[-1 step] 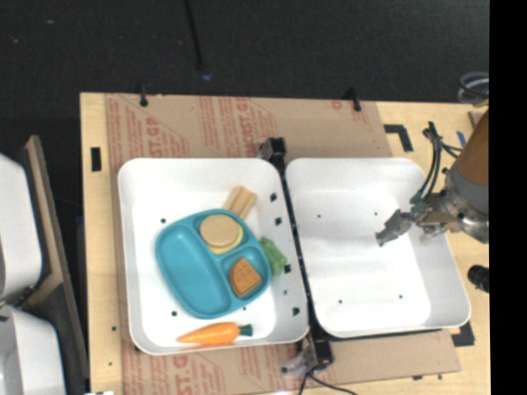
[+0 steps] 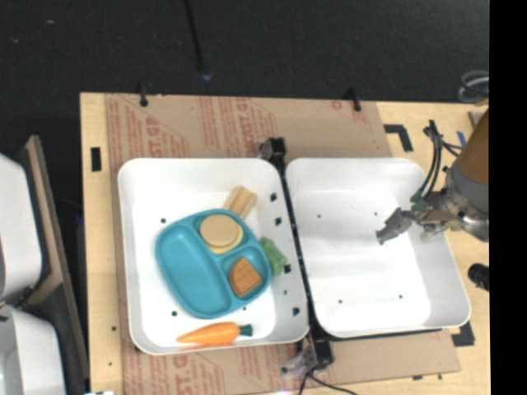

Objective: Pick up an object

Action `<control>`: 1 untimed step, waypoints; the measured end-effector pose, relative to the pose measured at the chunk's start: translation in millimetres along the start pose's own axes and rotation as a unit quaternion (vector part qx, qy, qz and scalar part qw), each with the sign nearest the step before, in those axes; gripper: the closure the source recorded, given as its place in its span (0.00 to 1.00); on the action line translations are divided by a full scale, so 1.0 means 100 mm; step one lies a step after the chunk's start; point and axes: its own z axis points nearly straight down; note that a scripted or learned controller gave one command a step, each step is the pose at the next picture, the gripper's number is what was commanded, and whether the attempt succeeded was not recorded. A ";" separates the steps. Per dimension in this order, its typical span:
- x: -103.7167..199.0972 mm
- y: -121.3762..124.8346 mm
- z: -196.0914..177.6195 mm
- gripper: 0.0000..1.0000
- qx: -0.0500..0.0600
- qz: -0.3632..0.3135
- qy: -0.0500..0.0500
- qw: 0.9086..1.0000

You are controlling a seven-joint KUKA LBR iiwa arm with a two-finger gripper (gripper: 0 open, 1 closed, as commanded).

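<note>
Bench, plywood top (image 2: 165, 130): bears two shallow white bins side by side.

Left bin (image 2: 136, 220): holds all loose items listed below.
- Blue divided tray (image 2: 193, 274), landmark for this entry; lies at a slant near the middle of the left bin.
- Round tan disc, biscuit-like (image 2: 221, 231): in the tray's upper compartment.
- Brown waffle-textured piece (image 2: 245, 277): in the tray's small right compartment, just below the disc.
- Pale wooden block (image 2: 241, 200): outside the tray, touching its upper edge, above the disc.
- Green item (image 2: 274, 256): just beside the tray's right edge, on the bin floor; kind cannot be told.
- Toy carrot, orange with green top (image 2: 214, 333): below the tray, lying along the bin's lower wall, apart from the tray.

Right bin (image 2: 362, 303): well apart from the tray, to its right.

Gripper (image 2: 390, 229): over the right bin's right half, well to the right of the tray. Whether wide or narrow cannot be told; nothing seen between its tips.
</note>
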 end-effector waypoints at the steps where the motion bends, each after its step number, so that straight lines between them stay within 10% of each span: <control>1: 0.04 -0.01 0.42 0.00 0.002 0.000 0.000 1.000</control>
